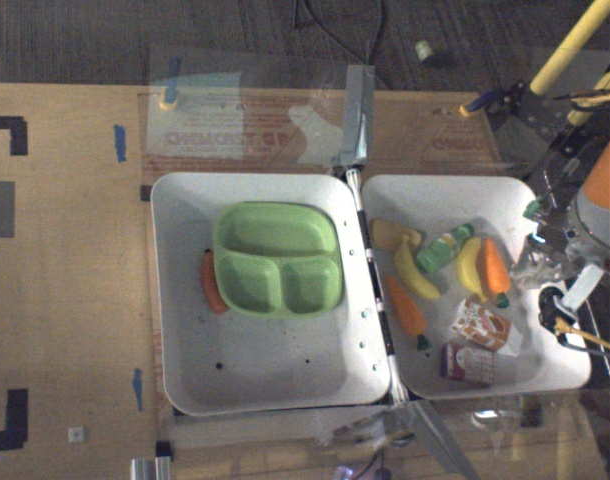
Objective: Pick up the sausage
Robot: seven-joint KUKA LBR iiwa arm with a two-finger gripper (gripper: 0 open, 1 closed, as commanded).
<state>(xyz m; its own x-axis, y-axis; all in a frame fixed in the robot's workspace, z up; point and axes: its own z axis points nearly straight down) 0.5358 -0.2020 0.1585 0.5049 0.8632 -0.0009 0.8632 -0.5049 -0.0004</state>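
The sausage (213, 281), short and reddish-brown, lies in the left bin (175, 348) against the left side of a green divided plate (278, 258). My gripper (547, 270) hangs at the right rim of the right bin (565, 368), far to the right of the sausage, with the arm's orange band (605, 183) above it. Nothing shows in its grasp.
The right bin holds two bananas (415, 273) (470, 265), two carrots (406, 308) (496, 271), a green bottle (445, 248), a juice carton (480, 325) and a small can (469, 363). A metal divider (370, 288) separates the bins. Yellow-handled tools (575, 38) stand at the back right.
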